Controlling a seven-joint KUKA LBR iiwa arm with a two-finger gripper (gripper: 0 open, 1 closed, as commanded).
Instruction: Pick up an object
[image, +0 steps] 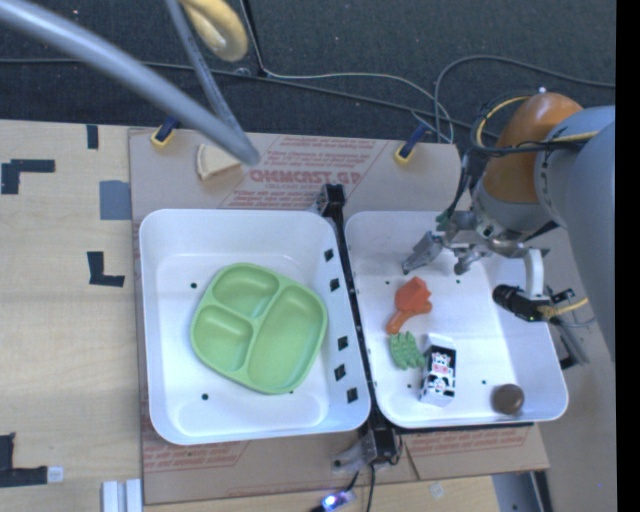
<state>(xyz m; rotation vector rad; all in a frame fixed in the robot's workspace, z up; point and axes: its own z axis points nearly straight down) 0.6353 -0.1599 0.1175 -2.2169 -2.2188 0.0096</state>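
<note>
Orange toy (409, 302) lies mid right bin (520, 350); my gripper (446, 256), jaws spread and empty, hovers near the far edge; I'd centre before descending.

Bright even light, soft focus, faint shadows

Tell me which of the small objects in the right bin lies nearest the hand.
The orange toy: it sits just below the hand, while the green piece, black-and-white carton and brown ball lie farther toward the bin's near edge.
</note>
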